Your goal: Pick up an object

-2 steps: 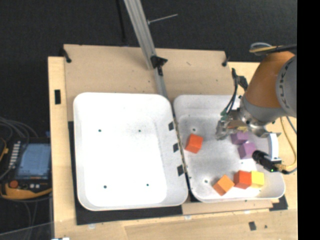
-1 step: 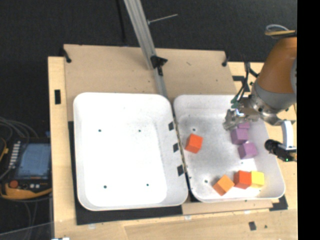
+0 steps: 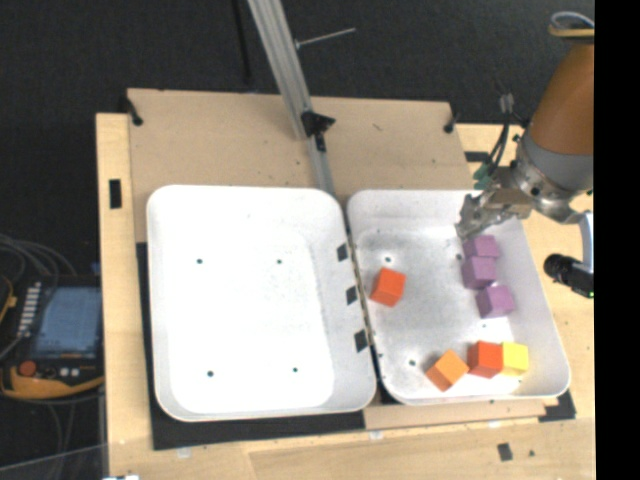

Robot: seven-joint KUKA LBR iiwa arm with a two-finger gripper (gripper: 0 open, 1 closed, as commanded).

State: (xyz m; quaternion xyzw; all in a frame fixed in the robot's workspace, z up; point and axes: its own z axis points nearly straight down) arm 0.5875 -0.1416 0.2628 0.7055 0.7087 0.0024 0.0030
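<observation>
Your gripper (image 3: 470,218) hangs over the right bin (image 3: 425,223), how far it stands open impossible to tell, with purple blocks (image 3: 484,272) just below its tips, an orange cube (image 3: 388,286) off to their left and three more blocks (image 3: 480,361) well beyond.

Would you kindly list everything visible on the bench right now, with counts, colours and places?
purple blocks: three, purple, right bin, far-right side, in a column
orange blocks: two, orange, right bin; one near its left wall, one at the near edge
red block: one, red, right bin, near edge
yellow block: one, yellow, beside the red block
bins: two, white, side by side
gripper: one, grey, above the top purple block
</observation>
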